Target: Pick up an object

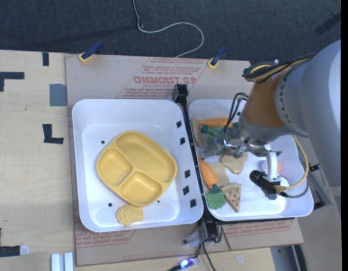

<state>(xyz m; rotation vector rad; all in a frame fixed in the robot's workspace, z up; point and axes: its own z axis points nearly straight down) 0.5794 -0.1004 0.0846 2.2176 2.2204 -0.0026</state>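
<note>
Camera view shows the gripper (226, 145) low in the right bin (298, 208) over light, stiff toy food; its opening cannot be told. The carrot (208, 173) offers a narrow middle.

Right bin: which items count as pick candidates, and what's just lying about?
Pick candidates, right bin:
carrot
pizza slice
green toy
beige piece
The gripper is low among them.

Lying about, left bin:
yellow divided plate
yellow waffle piece
</note>
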